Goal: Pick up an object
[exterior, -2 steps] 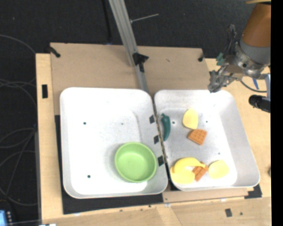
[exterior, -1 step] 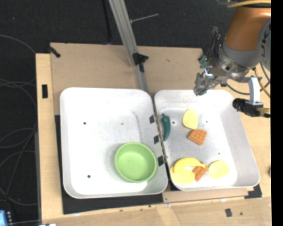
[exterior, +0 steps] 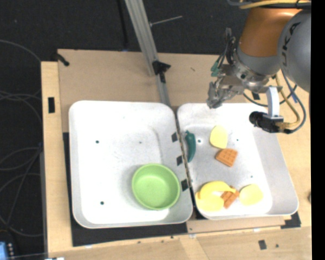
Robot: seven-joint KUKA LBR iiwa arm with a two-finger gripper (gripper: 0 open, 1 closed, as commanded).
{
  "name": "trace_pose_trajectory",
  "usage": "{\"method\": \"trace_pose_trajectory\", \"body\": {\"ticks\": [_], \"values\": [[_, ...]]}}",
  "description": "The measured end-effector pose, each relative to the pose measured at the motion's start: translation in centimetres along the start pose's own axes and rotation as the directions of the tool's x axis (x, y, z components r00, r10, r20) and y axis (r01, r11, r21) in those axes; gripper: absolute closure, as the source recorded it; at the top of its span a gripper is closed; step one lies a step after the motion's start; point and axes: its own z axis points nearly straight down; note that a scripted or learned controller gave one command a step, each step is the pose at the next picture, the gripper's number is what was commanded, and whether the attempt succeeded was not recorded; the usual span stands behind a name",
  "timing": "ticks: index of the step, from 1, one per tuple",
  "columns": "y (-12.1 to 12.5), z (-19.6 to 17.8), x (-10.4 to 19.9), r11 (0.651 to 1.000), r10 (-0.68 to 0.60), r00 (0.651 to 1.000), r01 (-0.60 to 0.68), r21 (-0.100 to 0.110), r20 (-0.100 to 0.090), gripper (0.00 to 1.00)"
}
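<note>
Bench (exterior: 114, 75): flat tan board, matte, with square corners; it shows as a border around both bins.
Left bin (exterior: 114, 129): shallow white tray with rounded corners and a faintly speckled floor; most of that floor is bare at 9 to 12 o'clock.
Right bin (exterior: 271, 167): same white tray, touching the left bin along a dark seam; bare floor at 3 o'clock, along the right wall.
Arm (exterior: 268, 23): glossy orange band over grey casing, entering at 1 o'clock, with cables looped beside it.
Green bowl (exterior: 155, 186): round, smooth, pale green plastic, upright at 5 o'clock in the left bin, near the shared wall.
Yellow lump (exterior: 211, 195): rounded, glossy, at 7 o'clock in the right bin, touching an orange carrot-like piece (exterior: 229, 198).
Yellow disc (exterior: 251, 194): flat oval just beside the carrot piece, at 6 o'clock.
Yellow wedge (exterior: 218, 137): smooth, rounded, at 11 o'clock in the right bin.
Waffle piece (exterior: 226, 157): orange, gridded, just below the wedge.
Teal item (exterior: 190, 145): narrow and curved, against the shared wall.
Gripper (exterior: 215, 99): dark metal, above the right bin's far rim at 12 o'clock, apart from every object; finger spread cannot be told.
</note>
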Motion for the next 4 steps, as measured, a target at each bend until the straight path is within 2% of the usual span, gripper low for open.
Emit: {"method": "trace_pose_trajectory", "body": {"ticks": [3,4], "values": [[-0.2,1.4,14.2,1.0,-0.001,1.0,0.001,-0.001,0.0,1.0],[-0.2,1.4,13.9,1.0,0.004,1.0,-0.004,-0.001,0.0,0.0]]}}
